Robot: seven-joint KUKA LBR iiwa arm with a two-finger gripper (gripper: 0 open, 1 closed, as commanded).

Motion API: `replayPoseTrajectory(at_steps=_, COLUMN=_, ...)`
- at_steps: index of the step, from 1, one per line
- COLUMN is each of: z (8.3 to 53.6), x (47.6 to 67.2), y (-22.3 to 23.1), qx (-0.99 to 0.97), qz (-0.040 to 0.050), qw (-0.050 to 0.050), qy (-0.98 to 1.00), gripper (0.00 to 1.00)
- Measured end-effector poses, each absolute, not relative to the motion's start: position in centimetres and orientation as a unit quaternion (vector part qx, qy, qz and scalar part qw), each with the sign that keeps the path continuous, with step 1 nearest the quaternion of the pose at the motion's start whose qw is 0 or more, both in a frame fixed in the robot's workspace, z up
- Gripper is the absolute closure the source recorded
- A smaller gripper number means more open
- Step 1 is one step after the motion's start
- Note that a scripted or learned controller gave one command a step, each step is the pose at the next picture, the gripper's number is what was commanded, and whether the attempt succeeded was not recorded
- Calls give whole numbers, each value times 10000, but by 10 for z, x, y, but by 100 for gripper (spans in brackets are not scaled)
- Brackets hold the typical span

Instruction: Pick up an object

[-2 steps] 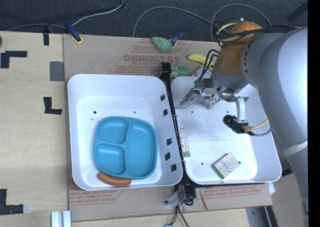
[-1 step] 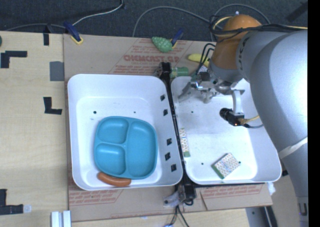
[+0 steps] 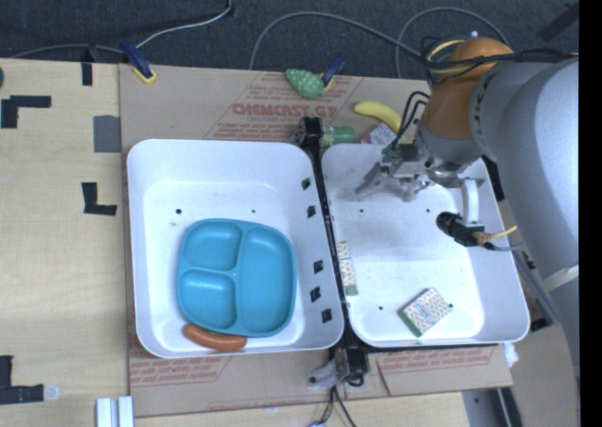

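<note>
My gripper [image 3: 390,185] hangs over the far part of the right bin [image 3: 376,322], below the arm's orange band. Its two thin fingers are spread apart with only the white bin floor between them, so it is open. A small flat box with a speckled pattern [image 3: 425,309] lies near that bin's front right corner, well apart from the gripper. In the left bin [image 3: 160,171] a blue divided plate [image 3: 235,276] rests flat, and an orange-red sausage [image 3: 214,338] lies against its front edge.
A yellow banana [image 3: 378,113] and a green object [image 3: 304,82] lie on the cardboard behind the bins. A narrow patterned strip [image 3: 346,270] sits by the divider between the bins. The big grey arm covers the right bin's far right side.
</note>
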State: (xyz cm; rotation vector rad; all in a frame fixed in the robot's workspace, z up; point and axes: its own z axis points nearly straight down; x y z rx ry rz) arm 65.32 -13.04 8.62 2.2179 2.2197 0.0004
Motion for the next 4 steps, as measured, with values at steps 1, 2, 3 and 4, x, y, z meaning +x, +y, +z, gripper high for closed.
replayPoseTrajectory(at_steps=1, z=86, x=640, y=-107, qx=7067, qz=1, qw=15, qy=7075, gripper=0)
replayPoseTrajectory(at_steps=2, z=86, x=646, y=-103, qx=7069, qz=2, qw=10, qy=7073, gripper=0)
replayPoseTrajectory(at_steps=3, z=85, x=669, y=-95, qx=7066, qz=4, qw=6, qy=7076, gripper=0)
replayPoseTrajectory(at_steps=4, z=86, x=653, y=-137, qx=7069, qz=1, qw=21, qy=7073, gripper=0)
